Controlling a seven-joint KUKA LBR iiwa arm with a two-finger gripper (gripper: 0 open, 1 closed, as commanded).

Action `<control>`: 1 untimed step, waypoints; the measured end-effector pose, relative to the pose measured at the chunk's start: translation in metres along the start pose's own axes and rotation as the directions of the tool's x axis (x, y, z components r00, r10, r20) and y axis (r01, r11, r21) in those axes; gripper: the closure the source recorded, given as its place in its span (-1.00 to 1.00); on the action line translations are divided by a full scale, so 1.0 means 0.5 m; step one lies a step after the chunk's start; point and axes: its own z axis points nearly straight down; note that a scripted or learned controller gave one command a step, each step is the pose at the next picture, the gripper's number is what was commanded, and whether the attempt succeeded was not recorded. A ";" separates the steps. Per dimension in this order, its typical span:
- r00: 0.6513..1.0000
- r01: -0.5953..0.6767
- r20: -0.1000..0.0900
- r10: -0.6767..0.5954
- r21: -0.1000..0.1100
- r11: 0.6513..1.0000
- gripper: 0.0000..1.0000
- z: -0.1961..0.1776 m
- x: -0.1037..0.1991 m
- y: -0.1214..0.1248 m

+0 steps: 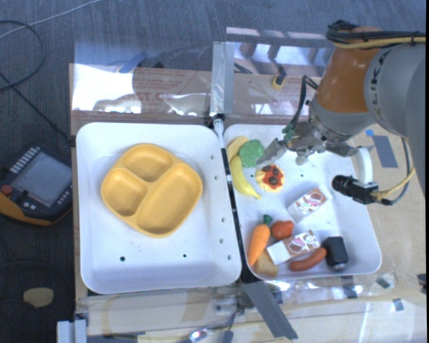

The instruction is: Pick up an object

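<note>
Grey carpet surrounds the bench, black cables trailing across it, and a teach pendant lies on the floor at left. Two white bins sit side by side on the bench. Left bin holds a yellow divided plate. Right bin is cluttered: banana along the divider, green leafy piece, small pizza toy, two small cartons, carrot, red sausage, black block. My claw hangs over the right bin's far end, just beside the green piece, nothing between its fingers that I can see; open or closed, cannot tell.
</note>
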 end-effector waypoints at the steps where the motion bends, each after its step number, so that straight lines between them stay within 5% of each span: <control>1: 0.998 0.066 0.006 -0.066 -0.012 0.998 -1.00 0.189 -0.043 0.030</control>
